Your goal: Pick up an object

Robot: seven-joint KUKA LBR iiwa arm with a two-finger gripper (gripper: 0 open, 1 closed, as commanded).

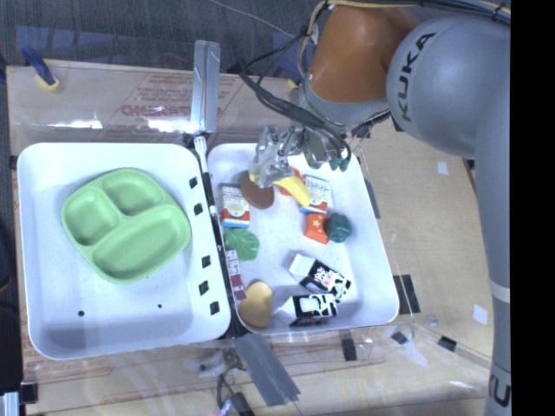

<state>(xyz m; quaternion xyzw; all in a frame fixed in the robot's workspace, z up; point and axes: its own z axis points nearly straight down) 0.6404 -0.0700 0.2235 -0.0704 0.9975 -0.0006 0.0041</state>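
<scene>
Right now I see my gripper [270, 165] low over the right bin [373, 258], above a banana [295, 186] and brown disc [257, 194]; its grip I cannot tell. Nothing looks lifted yet.

Green divided plate [127, 224] in left bin [35, 232], end effector [270, 165] over right bin [368, 241]
</scene>
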